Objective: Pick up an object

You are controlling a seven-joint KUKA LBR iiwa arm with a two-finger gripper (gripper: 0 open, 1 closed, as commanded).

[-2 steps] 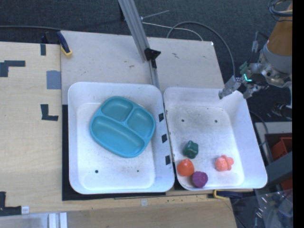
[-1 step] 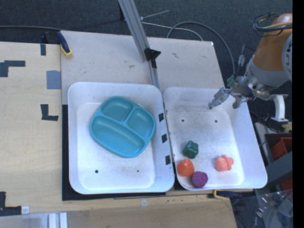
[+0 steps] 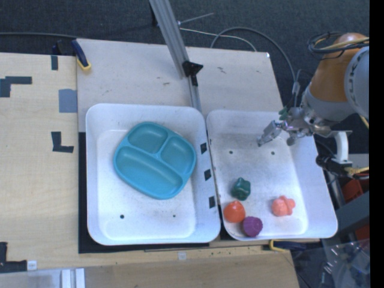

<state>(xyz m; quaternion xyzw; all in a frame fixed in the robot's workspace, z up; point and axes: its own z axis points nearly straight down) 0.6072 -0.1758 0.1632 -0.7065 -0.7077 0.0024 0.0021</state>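
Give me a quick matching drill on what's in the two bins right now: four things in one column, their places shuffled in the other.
Things:
1. blue divided plate
2. green object
3. purple object
4. gripper

Places:
A. at the right bin's near edge
B. over the right bin's far end
C. in the left bin
D. mid right bin, just beyond the orange object

Pairs: 1-C, 2-D, 3-A, 4-B

pale wooden bench (image 3: 36, 179), dark carpeted floor (image 3: 252, 5)
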